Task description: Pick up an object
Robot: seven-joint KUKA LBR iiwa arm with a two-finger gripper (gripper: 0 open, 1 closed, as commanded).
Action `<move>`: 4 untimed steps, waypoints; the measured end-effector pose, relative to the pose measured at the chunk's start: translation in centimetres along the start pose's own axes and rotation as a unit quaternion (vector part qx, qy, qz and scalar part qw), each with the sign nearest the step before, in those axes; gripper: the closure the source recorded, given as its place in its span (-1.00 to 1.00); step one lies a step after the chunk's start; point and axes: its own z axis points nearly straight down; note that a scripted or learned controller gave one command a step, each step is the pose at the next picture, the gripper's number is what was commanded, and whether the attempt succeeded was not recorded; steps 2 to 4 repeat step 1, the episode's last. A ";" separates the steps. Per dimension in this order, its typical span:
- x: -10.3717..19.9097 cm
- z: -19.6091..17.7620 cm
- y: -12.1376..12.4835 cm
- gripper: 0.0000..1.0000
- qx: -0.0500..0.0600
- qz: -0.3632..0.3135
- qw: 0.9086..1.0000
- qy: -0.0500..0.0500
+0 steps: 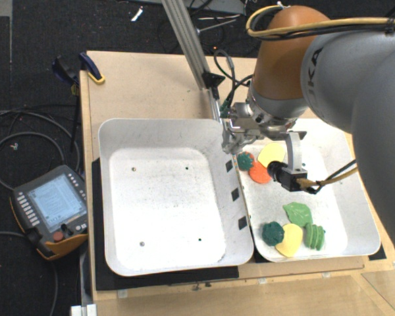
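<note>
The right bin (355,196) holds two groups of small toys. At its upper left lie a little green piece (244,160), an orange piece (260,172) and a yellow disc (272,153), touching one another. Near the front edge sit a dark green lump (272,232), a yellow piece (289,239), a light green leaf shape (297,212) and a ribbed green piece (314,236). My gripper (234,140) hangs from the grey and orange arm over the right bin's upper left corner, just above the little green piece. Nothing is seen held in it.
The left bin (112,176) lies beside the right one, their rims meeting under the gripper. A slanted metal rail (187,38) runs down behind the bins. A teach pendant (49,206) sits off the bench at the left. Cables trail from the wrist over the right bin.
</note>
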 end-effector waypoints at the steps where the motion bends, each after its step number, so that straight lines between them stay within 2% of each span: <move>1: 4.8 0.2 -0.2 1.00 0.001 0.000 1.000 0.000; 4: 4.8 0.2 -0.2 1.00 0.001 0.000 1.000 0.000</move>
